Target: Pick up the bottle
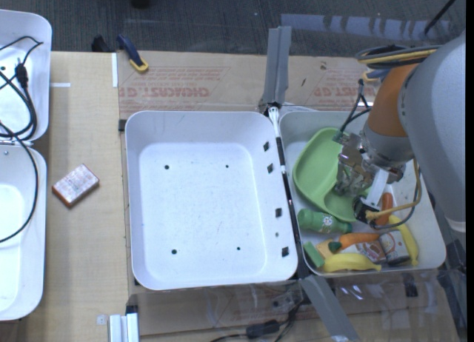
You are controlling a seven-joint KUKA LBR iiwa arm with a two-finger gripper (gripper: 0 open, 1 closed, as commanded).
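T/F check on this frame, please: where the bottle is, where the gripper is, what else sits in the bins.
1. The green bottle lies on its side in the right bin. True.
2. The gripper is above the left bin. False: it is over the right bin, by the green bowl.
3. The bottle is lifted clear of the bin. False: it lies on the bin floor.
4. A banana lies near the bottle. True.
5. A small box sits inside the left bin. False: it lies on the bench outside it.
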